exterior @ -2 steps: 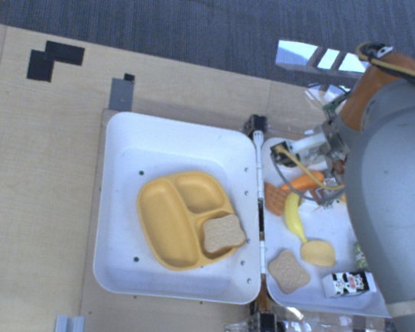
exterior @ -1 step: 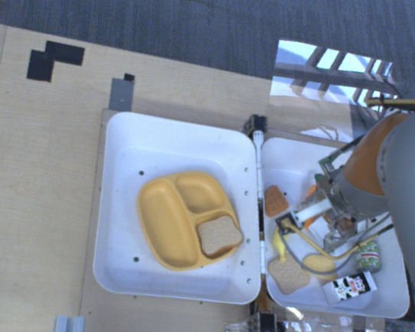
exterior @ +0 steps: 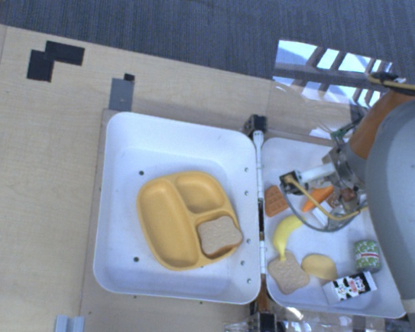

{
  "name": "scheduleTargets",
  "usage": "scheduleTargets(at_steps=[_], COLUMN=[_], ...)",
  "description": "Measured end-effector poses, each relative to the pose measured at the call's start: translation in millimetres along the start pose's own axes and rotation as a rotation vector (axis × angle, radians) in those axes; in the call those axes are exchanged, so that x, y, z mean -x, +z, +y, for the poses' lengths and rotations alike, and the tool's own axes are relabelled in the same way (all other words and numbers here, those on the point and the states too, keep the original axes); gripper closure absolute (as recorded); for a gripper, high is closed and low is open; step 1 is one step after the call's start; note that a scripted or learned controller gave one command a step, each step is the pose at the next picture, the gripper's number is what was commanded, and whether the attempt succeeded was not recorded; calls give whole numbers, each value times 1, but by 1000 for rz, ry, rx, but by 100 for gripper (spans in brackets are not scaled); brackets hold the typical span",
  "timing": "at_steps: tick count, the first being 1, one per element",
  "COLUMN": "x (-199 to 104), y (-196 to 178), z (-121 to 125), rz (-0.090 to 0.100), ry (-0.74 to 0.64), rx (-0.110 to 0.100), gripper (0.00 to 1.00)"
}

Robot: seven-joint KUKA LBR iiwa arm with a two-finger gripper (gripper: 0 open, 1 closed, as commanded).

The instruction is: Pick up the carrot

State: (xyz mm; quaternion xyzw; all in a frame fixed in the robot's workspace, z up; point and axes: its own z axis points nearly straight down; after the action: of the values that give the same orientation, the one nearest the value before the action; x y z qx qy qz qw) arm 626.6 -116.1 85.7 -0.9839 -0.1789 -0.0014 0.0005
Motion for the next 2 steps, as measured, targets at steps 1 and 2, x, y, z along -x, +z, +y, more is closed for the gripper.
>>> scheduleTargets(at_steps=[1,2], x=[-5,96], y=[-16,-4], z=[-1,-38], rz=[7,6], ry=[-14,-452], rx=[-1,7], gripper=[100,100])
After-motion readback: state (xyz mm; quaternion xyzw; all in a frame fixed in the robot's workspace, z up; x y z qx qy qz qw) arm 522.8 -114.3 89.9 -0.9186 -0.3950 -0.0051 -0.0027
